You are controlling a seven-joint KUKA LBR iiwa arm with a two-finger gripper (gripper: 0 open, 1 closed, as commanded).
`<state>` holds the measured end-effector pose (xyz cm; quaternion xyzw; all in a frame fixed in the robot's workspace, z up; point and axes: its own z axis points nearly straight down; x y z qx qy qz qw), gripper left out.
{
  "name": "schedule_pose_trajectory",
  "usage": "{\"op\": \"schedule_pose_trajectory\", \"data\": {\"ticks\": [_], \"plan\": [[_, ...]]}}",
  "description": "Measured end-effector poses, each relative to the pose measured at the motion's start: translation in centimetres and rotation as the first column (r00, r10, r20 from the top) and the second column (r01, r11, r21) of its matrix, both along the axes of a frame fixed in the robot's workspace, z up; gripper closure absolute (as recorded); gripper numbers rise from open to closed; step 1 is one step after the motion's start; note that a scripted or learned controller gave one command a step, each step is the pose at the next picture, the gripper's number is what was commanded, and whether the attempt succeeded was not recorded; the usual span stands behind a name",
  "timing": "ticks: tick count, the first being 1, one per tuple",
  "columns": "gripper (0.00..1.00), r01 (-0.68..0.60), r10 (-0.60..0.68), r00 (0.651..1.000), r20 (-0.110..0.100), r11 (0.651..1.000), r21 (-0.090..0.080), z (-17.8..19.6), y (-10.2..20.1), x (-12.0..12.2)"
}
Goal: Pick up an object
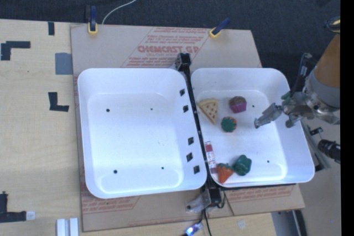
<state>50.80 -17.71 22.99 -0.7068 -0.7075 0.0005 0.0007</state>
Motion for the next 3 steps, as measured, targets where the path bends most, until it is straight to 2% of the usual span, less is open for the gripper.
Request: {"op": "schedule_pose_trajectory", "data": {"ticks": [1,2,3], "plan": [[0.00,0.003,-0.003,1.000,0.011,1.000,-0.007,9.3,-5.0,0.3],[0.00,0.000,0.001,1.000,0.018,1.000,-0.008,23.3,-4.8,-1.4],[1.00,-0.001,0.001,1.000,0.003,1.000,-0.003,23.4,-4.7,-1.4]]}}
